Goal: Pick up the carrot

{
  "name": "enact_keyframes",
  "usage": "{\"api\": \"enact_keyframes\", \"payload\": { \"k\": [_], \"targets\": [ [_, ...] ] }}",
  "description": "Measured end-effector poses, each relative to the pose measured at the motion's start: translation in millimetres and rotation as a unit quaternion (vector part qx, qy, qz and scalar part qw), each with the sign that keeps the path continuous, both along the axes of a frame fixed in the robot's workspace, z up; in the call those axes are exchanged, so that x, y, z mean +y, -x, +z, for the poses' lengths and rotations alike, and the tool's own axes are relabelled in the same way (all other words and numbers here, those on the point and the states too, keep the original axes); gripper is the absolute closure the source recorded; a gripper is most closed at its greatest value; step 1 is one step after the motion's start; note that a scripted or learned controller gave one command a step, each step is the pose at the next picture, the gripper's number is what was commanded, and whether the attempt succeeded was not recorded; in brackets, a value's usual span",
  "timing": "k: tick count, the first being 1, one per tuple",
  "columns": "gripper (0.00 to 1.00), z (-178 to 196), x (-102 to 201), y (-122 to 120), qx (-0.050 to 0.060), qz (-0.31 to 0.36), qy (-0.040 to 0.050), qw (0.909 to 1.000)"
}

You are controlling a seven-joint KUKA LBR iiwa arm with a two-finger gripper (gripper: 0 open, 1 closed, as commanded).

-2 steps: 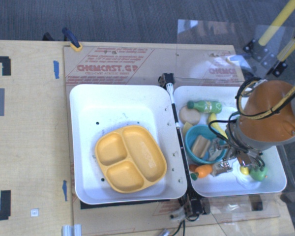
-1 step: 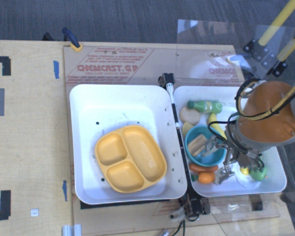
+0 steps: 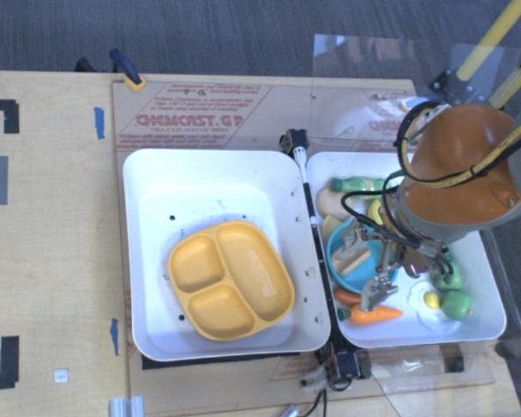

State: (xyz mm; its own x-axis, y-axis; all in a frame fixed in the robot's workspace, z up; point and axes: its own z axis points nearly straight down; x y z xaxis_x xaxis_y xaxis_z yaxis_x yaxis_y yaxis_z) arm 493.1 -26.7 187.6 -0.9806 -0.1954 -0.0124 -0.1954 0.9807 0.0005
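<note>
1. Task object. The carrot (image 3: pixel 375 315) lies on its side on the floor of the right bin (image 3: pixel 493 313), close to the near wall, its long axis roughly parallel to that wall.
2. Tool. The gripper (image 3: pixel 375 299) hangs just above the carrot's left half, near the tapered end. Whether it is spread or closed cannot be told from this angle, and nothing is seen held in it.
3. Risk, off-centre contact. The tool appears to stand over the thinner end, not the middle. A grasp there probably lets the carrot pivot or slide out as it lifts.
4. Risk, rolling. The carrot is round and smooth and rests on slick plastic; an uneven descent could push it towards the near wall instead of trapping it.
5. Risk, wrong object. A small reddish item (image 3: pixel 346 298) lies just beside the carrot's left end and could be caught instead of, or along with, it.
6. Crowding. A blue bowl (image 3: pixel 354 266) sits immediately behind the tool; a green fruit (image 3: pixel 456 303), a small yellow piece (image 3: pixel 431 300) and a green bottle-like item (image 3: pixel 358 183) share the same bin, leaving little room for sideways correction.
7. Elsewhere. The left bin (image 3: pixel 148 233) holds a yellow divided tray (image 3: pixel 230 280), well apart from the work.
</note>
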Motion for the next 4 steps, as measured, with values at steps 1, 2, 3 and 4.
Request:
{"api": "enact_keyframes", "payload": {
  "k": [1,2,3,4],
  "targets": [
    [0.0,-2.7,5.2,-0.8,0.003,-0.025,0.0004,0.9997],
    [0.0,92.9,-66.2,-23.1,-0.003,-0.013,0.0038,0.9999],
    [0.0,63.9,-66.7,-0.1,0.005,0.108,0.0018,0.9942],
    [0.0,26.8,-77.1,1.6,0.006,0.162,0.0017,0.9868]
  ]
}}
